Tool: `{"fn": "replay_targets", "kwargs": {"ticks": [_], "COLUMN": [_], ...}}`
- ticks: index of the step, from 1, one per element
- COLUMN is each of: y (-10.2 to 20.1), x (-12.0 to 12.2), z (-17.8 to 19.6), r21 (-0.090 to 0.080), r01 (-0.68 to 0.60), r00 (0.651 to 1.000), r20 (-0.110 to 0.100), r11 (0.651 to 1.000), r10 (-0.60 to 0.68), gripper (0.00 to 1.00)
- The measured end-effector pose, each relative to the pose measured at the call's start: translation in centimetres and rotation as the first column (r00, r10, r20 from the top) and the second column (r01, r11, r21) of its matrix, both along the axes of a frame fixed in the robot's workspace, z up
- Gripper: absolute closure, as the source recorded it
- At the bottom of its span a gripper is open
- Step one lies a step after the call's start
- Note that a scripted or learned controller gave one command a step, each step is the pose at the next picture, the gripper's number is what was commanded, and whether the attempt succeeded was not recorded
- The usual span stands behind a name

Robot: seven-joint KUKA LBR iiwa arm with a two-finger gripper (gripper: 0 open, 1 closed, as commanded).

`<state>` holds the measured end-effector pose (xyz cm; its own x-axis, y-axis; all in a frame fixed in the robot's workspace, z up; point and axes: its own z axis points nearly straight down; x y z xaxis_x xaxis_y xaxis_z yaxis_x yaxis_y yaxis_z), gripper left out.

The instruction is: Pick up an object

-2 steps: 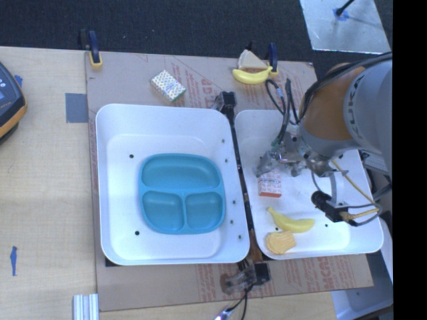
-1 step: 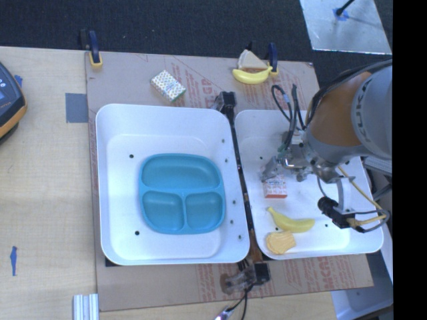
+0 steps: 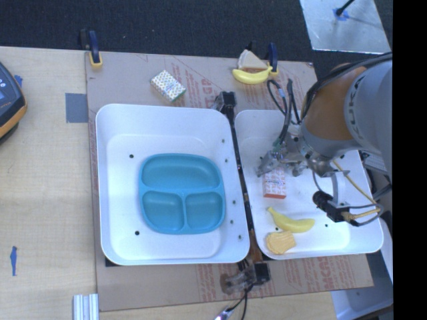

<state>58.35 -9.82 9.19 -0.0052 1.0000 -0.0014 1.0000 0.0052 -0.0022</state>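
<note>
a: two white bins sit side by side on the bench, the left bin (image 3: 107,179) and the right bin (image 3: 250,129).

b: what's in the left one?

a: one blue plate (image 3: 181,193) with three sections, lying flat in the middle.

b: and the right one?

a: a small carton (image 3: 274,186), white with a red band at its near end, lying about in the middle. nearer, a yellow banana (image 3: 291,223), and just beside it, at the near edge, a round tan piece that looks like a biscuit (image 3: 279,243). the banana and the biscuit are close, maybe touching; i can't say for sure.

b: where's the arm?

a: the arm (image 3: 353,109) comes in from the right, grey with its orange band, and reaches down over the right bin. the gripper (image 3: 283,165) hangs right at the far end of the carton, with cables looping around it.

b: is it clamped on the carton?

a: i can't tell. the metal parts and wires there are a tangle from this angle, and whether it's apart or together isn't readable. the carton appears to lie on the bin floor, with its far end just under the gripper.

b: anything outside the bins?

a: on the brown board far of the bins, a second banana (image 3: 251,76) with a wedge-shaped thing behind it, and to the left of that a small patterned box (image 3: 167,85). a clamp (image 3: 94,49) grips the board's far left corner. a dark device with an orange rim (image 3: 10,102) sits at the left edge of the bench.
</note>
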Motion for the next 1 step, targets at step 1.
{"fn": "replay_targets", "kwargs": {"ticks": [1], "y": [-0.14], "x": [-0.01], "z": [1.02], "r21": [-0.001], "r01": [-0.001], "r00": [1.000], "r20": [-0.002], "r11": [1.000], "r10": [0.001], "gripper": [1.00]}}
